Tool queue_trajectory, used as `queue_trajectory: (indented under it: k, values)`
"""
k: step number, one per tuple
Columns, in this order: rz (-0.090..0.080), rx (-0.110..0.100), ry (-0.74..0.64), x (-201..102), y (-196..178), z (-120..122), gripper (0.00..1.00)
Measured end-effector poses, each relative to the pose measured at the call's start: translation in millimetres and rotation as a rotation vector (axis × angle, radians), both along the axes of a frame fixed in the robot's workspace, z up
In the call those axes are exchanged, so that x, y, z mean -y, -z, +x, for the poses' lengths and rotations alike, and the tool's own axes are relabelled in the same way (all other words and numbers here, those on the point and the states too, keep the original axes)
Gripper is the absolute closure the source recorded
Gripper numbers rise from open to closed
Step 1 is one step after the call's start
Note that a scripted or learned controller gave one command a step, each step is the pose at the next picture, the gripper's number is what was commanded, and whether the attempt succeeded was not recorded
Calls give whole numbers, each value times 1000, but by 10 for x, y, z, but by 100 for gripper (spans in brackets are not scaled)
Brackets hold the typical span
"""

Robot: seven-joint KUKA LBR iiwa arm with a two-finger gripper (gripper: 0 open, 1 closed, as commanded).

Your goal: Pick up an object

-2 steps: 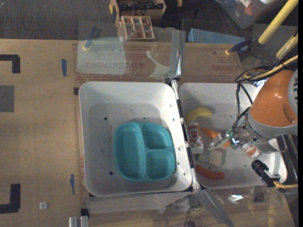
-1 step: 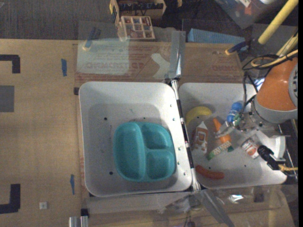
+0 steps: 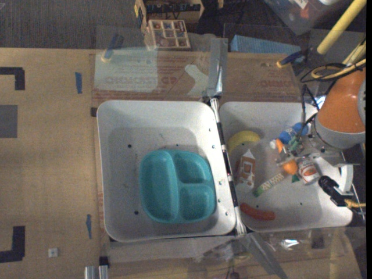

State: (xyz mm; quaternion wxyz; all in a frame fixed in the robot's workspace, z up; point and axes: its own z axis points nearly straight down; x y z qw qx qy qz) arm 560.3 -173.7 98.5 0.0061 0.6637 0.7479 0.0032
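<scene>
A cardboard-brown desk [image 3: 52, 156] carries blue tape strips [image 3: 78, 82] and black corner marks [image 3: 14, 78] along its left side. A clear plastic sheet [image 3: 152, 71] lies behind the bins. Beyond the desk's far edge stand an open cardboard box [image 3: 168, 2] and a small wooden compartment tray [image 3: 168, 34]. A yellow pole [image 3: 345, 17] slants across the upper right corner.

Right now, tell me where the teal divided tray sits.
The teal divided tray lies in the left bin, toward its near right part, beside the divider between the bins.
</scene>
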Motion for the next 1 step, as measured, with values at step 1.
queue_trajectory:
  k: [1]
  values:
    - [1,-10,-140,-856,-872,222,100]
